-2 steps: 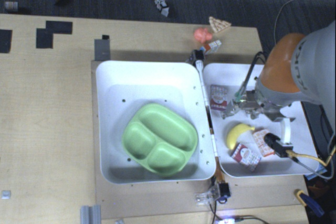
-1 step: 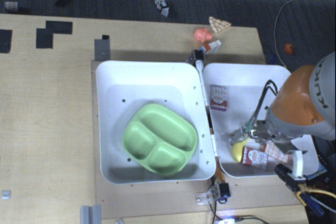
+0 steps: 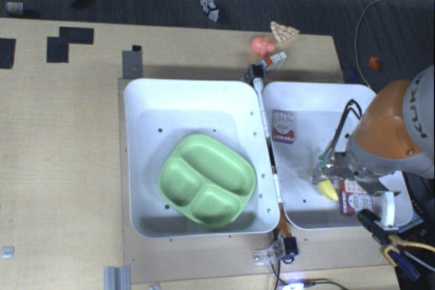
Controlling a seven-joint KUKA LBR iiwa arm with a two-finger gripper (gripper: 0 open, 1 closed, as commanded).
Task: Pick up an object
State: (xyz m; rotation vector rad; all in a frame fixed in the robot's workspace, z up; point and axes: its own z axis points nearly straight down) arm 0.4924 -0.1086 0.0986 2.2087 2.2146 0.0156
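A green divided plate (image 3: 206,178) lies in the left bin (image 3: 146,112). In the right bin (image 3: 309,105) a small red and white packet (image 3: 283,126) lies near the far left corner. A yellow object (image 3: 328,189) and a red and white carton (image 3: 353,201) lie near the front right. My gripper (image 3: 326,170) is down in the right bin just above the yellow object, under the grey arm with its orange band (image 3: 387,125).
On the bench beyond the bins lie a pink object (image 3: 262,45), a small wedge-shaped item (image 3: 284,32) and a small bottle (image 3: 274,61). Black patches (image 3: 68,43) mark the bench at far left. Cables (image 3: 401,248) run at the front right.
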